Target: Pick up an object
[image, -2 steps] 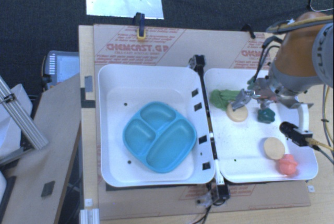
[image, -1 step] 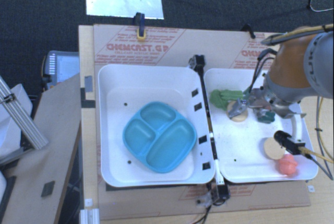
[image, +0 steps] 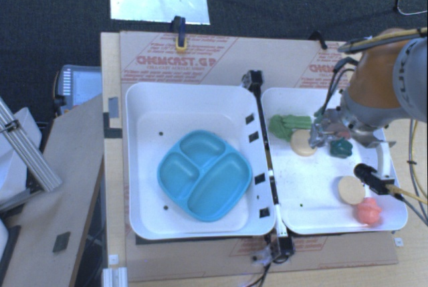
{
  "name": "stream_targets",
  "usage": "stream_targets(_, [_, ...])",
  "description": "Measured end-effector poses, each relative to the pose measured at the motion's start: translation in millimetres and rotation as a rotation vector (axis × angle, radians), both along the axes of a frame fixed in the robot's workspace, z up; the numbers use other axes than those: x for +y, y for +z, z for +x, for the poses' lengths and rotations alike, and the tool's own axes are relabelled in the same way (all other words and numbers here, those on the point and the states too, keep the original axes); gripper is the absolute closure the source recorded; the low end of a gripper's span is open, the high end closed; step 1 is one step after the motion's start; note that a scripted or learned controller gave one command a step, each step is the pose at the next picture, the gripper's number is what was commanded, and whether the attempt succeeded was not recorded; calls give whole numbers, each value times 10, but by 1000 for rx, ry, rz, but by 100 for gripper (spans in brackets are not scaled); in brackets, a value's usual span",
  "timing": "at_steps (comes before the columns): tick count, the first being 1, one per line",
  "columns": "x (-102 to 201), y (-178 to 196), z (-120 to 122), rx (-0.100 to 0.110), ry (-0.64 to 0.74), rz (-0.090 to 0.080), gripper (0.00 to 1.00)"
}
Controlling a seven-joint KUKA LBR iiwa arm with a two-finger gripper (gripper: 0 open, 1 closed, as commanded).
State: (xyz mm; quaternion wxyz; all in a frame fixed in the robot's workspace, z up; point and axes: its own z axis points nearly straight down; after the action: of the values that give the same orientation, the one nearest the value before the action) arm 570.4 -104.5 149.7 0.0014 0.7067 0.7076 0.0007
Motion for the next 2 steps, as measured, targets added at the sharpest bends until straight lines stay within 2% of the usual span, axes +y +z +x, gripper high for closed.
stream_targets(2, [27, 1064, 196, -3, 3, 0, 100])
